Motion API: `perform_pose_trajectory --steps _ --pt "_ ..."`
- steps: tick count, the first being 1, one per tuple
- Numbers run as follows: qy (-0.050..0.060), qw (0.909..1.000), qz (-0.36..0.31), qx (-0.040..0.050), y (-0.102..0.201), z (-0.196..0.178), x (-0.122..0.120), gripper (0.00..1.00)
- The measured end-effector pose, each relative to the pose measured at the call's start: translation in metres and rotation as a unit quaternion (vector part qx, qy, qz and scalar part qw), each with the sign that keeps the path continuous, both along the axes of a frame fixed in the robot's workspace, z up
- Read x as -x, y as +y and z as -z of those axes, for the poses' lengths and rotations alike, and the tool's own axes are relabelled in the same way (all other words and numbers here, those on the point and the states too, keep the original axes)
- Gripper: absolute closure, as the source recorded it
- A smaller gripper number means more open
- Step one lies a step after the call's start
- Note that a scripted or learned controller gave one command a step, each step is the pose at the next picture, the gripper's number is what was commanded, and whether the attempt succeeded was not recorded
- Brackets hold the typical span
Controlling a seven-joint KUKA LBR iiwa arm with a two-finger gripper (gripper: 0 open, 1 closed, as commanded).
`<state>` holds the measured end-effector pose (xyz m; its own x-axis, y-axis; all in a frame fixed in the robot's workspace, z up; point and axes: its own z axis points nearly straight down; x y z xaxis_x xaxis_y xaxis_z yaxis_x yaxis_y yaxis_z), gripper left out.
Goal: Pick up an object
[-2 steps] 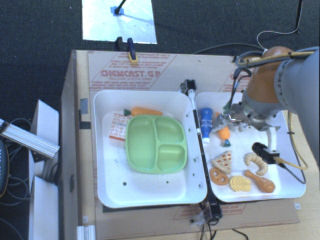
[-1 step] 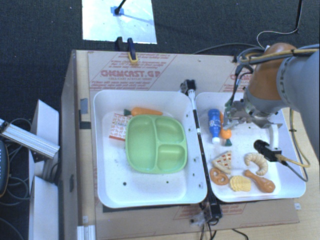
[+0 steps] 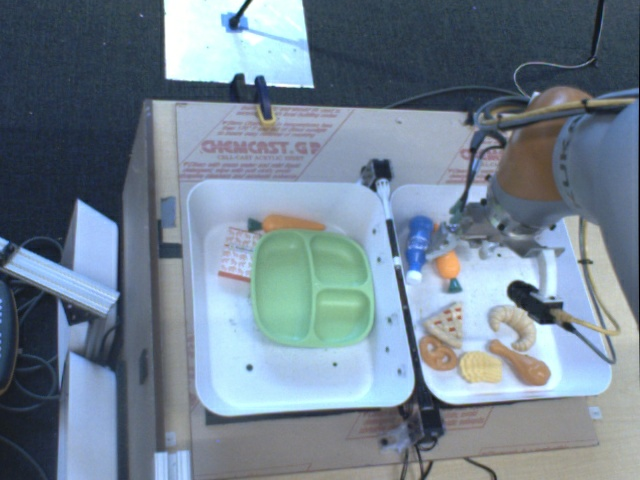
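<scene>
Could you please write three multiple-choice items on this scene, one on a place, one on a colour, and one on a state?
1. Where is the green divided plate?
A. in the left bin
B. in the right bin
C. on the floor

2. What colour is the bottle in the right bin?
A. red
B. blue
C. black

3. How does the carrot lie?
A. standing upright
B. flat, at the plate's far edge
C. on top of the waffle

Answers:
1 A, it fills much of the left bin.
2 B, its body is blue.
3 B, it lies lengthwise just beyond the plate.
</scene>
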<state>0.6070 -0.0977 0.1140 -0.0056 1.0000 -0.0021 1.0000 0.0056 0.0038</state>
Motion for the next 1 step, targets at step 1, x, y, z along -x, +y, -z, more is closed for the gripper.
perform_pose_trajectory --steps 1 --pt "0.005 1.0000 0.003 0.0021 -0.0027 0.0299 0.0054 0.00"
